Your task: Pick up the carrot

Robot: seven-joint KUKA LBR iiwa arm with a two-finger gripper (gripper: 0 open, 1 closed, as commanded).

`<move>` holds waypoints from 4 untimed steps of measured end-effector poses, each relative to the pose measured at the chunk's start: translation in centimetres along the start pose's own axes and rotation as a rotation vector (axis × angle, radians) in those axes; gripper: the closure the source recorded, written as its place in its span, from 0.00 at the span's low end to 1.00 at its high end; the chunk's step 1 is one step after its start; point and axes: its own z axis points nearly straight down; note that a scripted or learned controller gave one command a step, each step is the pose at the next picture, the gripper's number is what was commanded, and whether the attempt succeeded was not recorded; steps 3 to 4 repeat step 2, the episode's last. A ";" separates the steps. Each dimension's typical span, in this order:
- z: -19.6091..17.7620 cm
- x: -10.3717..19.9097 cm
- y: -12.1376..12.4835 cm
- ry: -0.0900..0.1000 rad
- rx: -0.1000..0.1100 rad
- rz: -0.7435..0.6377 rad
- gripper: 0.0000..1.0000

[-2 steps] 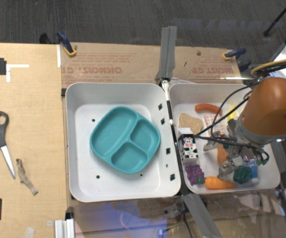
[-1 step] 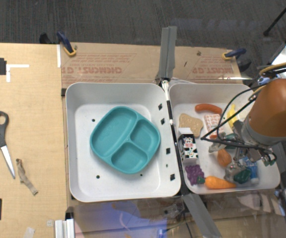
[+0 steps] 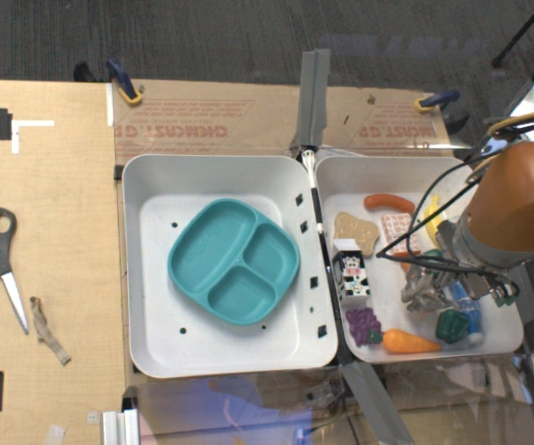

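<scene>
A: Locate the carrot.

B: Carrot (image 3: 410,343) lies flat in the right bin (image 3: 341,176), at the 6 o'clock edge of the bin floor, tip toward 3 o'clock. Purple grapes (image 3: 363,325) sit just beside it at 9 o'clock; a green item (image 3: 451,325) sits near it at 2 o'clock.

A: Arm position?

B: Arm (image 3: 515,199) enters from 3 o'clock. The jaws (image 3: 422,297) hang over the middle of the right bin, at about 12 o'clock from the carrot and apart from it.

A: Jaws released or clenched?

B: Cannot tell. Cables and metal parts blur together there. Nothing is visibly held.

A: Other contents of the right bin?

B: Sausage-like orange piece (image 3: 389,202) at 12 o'clock, bread slice (image 3: 356,231) below it, a small black-and-white box (image 3: 352,274) against the 9 o'clock wall.

A: Left bin?

B: Left bin (image 3: 137,276) holds a teal divided plate (image 3: 235,261), centred. Scissors (image 3: 0,258) lie on the counter (image 3: 54,202) at 9 o'clock, well apart.
</scene>
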 end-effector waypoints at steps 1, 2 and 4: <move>0.0 0.0 0.0 0.000 0.000 0.000 0.00; -1.0 -0.2 0.0 -0.004 0.001 -0.001 1.00; -1.0 -0.2 0.0 -0.004 0.001 -0.001 1.00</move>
